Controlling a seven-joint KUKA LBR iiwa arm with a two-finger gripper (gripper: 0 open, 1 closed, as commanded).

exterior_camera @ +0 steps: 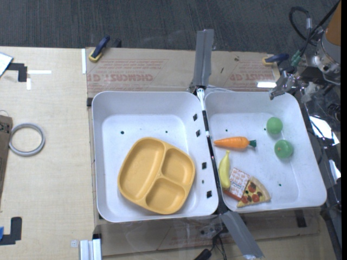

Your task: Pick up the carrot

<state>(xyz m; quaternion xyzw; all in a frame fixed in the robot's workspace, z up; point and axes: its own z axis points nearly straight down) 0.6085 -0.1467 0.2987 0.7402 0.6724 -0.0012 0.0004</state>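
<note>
We find the carrot [234, 142] untouched in the right bin [303, 118]; jaws' state indeterminate. Approach pending: descend over its middle.

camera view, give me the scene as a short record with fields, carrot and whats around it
target: carrot, lying flat in the right bin, near the bin's left wall, green top pointing right
nearby: banana just below the carrot; pizza slice and small printed card lower down
also in right bin: two green balls, right of the carrot
left bin: yellow divided plate
end effector: above the right bin's upper right corner, away from the carrot
carrot status: not yet picked up
</note>
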